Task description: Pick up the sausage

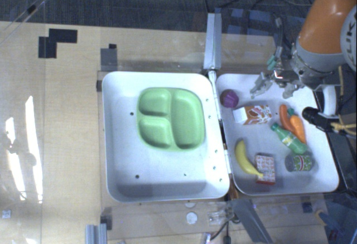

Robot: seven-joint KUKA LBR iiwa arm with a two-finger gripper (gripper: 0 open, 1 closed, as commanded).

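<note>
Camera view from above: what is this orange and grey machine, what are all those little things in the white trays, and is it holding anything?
It is a robot arm, seen by one fixed camera looking down at a slant. The arm reaches in from the right. At its tip is a gripper with two fingers for pinching things; they stand apart over the far end of the right bin with nothing between them.

The left bin holds a green divided plate. The right bin holds toy food: a purple ball-shaped piece, a small carton, a banana, a red box, a green bottle, a can, a carrot, and beside it a reddish stick, probably the sausage it should pick up.
</note>
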